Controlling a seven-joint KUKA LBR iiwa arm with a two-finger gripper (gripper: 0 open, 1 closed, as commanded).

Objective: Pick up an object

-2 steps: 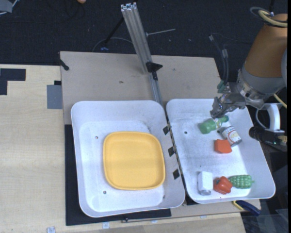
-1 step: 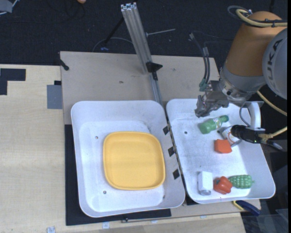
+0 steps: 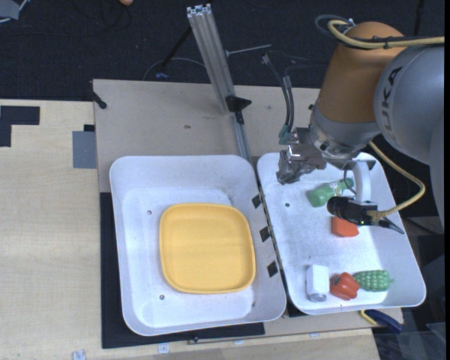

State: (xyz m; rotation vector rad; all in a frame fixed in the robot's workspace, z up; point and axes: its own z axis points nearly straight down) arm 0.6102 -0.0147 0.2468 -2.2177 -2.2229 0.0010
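Note:
My gripper (image 3: 287, 169) hangs over the far left corner of the right bin (image 3: 292, 231), with nothing seen in it. A small green object (image 3: 321, 195) lies just to its right on the bin floor. Nearer the middle right sits an orange-red piece (image 3: 345, 229). Along the bin's near edge lie a white block (image 3: 316, 282), a red pepper-like toy (image 3: 344, 286) and a bumpy green toy (image 3: 372, 279). The grey arm with its orange band (image 3: 360, 66) covers the bin's far right part.
The left bin (image 3: 127, 201) holds a yellow square plate (image 3: 207, 247). A metal rail (image 3: 217, 58) slants up behind the gap between the bins. Black clips (image 3: 264, 232) sit along the shared edge. The right bin's left half has bare floor.

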